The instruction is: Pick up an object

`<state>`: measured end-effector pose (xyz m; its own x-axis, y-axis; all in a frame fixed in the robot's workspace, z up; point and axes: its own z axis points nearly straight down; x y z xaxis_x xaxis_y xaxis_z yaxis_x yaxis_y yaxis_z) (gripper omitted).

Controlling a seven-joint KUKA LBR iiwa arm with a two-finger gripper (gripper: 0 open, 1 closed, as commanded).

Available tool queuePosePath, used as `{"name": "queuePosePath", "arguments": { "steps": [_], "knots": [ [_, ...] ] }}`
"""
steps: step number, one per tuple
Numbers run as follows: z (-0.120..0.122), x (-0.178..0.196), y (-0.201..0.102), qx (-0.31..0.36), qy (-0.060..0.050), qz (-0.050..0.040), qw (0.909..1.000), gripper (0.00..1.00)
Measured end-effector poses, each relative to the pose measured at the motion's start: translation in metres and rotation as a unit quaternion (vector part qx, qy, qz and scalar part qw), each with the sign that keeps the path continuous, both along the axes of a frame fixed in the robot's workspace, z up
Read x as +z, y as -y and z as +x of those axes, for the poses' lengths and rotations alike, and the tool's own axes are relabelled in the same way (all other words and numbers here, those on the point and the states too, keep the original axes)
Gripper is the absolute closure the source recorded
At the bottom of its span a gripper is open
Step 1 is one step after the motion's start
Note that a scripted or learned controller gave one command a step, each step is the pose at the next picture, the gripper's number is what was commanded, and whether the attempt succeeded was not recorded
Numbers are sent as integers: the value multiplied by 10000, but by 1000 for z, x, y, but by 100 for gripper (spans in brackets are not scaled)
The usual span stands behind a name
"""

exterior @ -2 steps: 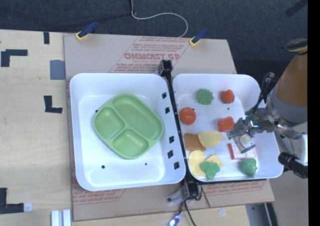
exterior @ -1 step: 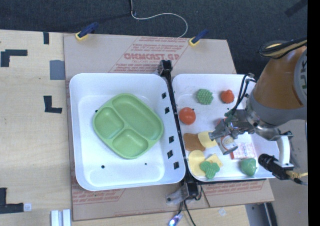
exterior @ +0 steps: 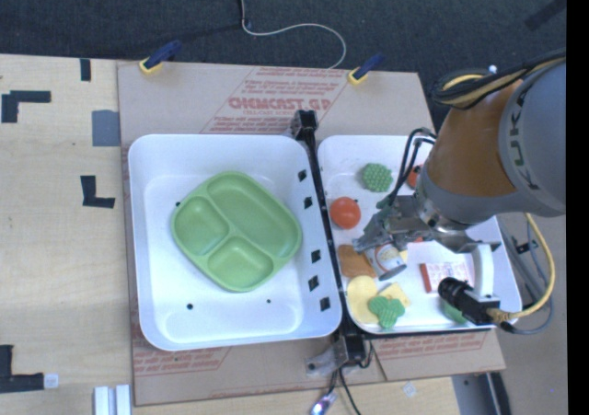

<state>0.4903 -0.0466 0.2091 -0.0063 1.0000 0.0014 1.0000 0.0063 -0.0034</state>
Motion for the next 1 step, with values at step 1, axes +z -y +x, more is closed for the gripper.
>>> {"name": "queuePosePath", "arguments": {
  "steps": [1],
  "knots": [
    [0,6,-60,-1,-1,-3,10000,100]
  ]
}}
